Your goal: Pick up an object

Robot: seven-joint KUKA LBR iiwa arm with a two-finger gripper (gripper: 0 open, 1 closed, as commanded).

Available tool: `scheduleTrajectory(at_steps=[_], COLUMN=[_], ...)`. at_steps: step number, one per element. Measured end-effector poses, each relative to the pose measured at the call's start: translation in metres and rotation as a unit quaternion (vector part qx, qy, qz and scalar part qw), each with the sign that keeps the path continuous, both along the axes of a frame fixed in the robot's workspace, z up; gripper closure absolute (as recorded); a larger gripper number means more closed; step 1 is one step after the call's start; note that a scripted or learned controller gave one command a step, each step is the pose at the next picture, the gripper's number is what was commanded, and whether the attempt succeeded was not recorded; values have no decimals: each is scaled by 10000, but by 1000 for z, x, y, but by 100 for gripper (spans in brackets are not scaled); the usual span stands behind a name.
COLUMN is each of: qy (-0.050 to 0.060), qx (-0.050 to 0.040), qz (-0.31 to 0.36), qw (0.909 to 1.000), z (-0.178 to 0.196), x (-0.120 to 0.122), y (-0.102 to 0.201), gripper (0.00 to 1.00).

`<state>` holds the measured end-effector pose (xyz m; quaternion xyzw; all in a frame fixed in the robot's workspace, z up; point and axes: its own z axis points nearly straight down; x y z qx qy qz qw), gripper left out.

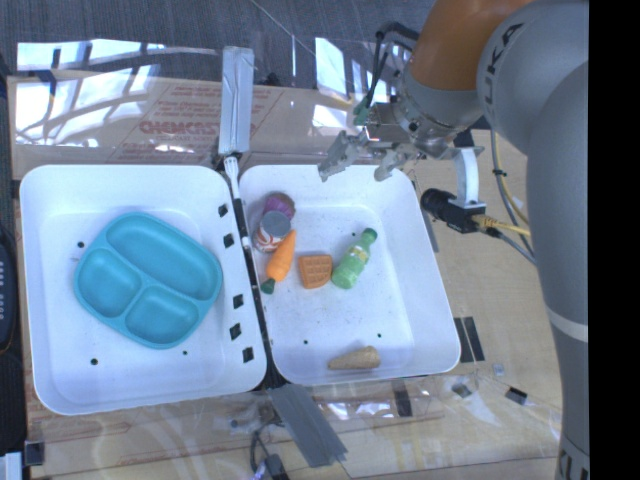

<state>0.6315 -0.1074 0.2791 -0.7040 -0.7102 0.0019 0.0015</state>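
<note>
The right bin (420, 268) holds several small items: a green bottle (353, 260), an orange carrot (281, 258), a tan waffle-like square (315, 270), a small can (271, 229) with a purple round piece (279, 206) behind it, and a beige bread piece (355, 358) near the front wall. My gripper (357, 165) hovers above the bin's back edge with its two fingers spread apart and nothing between them. It stands well above and behind the bottle.
The left bin (50, 268) holds a blue divided plate (147, 278). A hinge strip with black clips (240, 268) separates the bins. The grey arm (530, 118) fills the upper right. Cardboard (170, 118) lies behind the bins.
</note>
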Motion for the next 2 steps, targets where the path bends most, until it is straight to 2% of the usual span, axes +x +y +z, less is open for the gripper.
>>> scheduleTrajectory(at_steps=[1, 2], qy=[44, -74], qx=[5, 0], qz=[-18, 3], qw=[10000, 10000], z=[-157, -180], x=[-24, -90], y=[-57, -82], gripper=[0, 0])
